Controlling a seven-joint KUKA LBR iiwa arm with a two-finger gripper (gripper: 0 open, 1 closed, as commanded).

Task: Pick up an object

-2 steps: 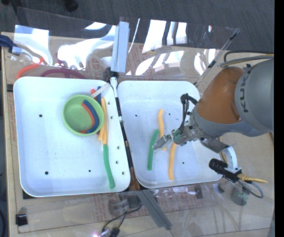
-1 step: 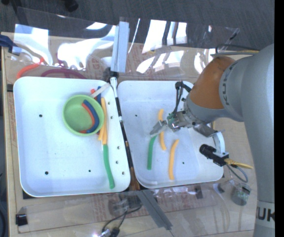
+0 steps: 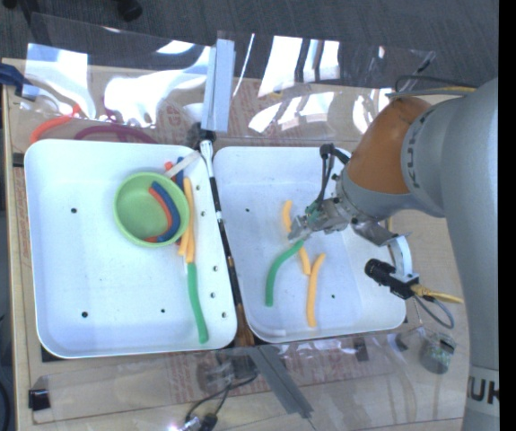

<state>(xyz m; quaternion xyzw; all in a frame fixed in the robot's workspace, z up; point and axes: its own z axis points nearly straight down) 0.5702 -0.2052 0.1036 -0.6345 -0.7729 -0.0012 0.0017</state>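
1 fixed camera looked down at a slant from above the bench [image 3: 105, 371], far enough off to take in both white bins: the left bin [image 3: 69, 277] and the right bin [image 3: 249, 178] (the arm [image 3: 446, 160] entered from the right).

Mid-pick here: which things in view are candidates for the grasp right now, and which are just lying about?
Part of the job:
- end effector, low in the right bin
- green strip beneath it
- orange sticks beside the strip

Lying about:
- green bowl in the left bin
- long green strip near that bin's right wall
- cables behind the bins
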